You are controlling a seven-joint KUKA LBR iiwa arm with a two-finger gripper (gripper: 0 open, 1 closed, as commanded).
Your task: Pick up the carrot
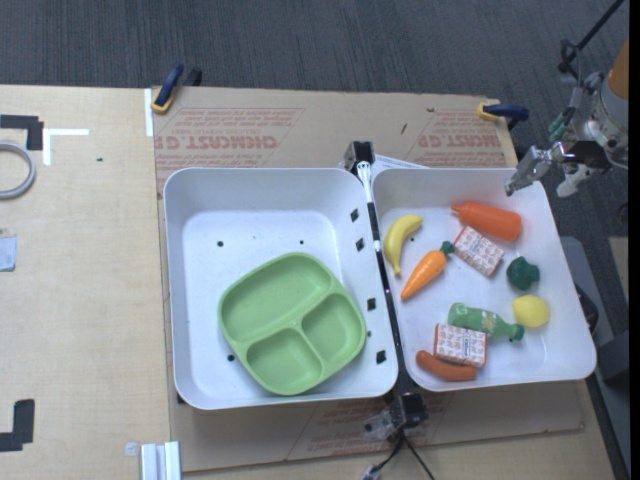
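Even bright overhead light, soft faint shadows, mild glare on white bins [262,196], sharp focus

- arm [612,98] cut off by the right edge, just the wrist end is in frame
- gripper [548,164] small and cluttered, can't tell if the fingers are open or shut
- sausage [446,368] partly hidden under the small carton [460,345]
- green bottle [484,321] label too small to read; its lower edge is covered by the carton
- print on both cartons unreadable, including the one [478,252] by the carrot [424,273]
- tape ring [14,171] at the left edge cut off
- black marks [18,423] on the left bench cut by the frame
- cable and clamp [402,420] at the bottom between the bins run out of frame
- cardboard lettering [228,138] upside down, partly covered by the left bin [180,268]
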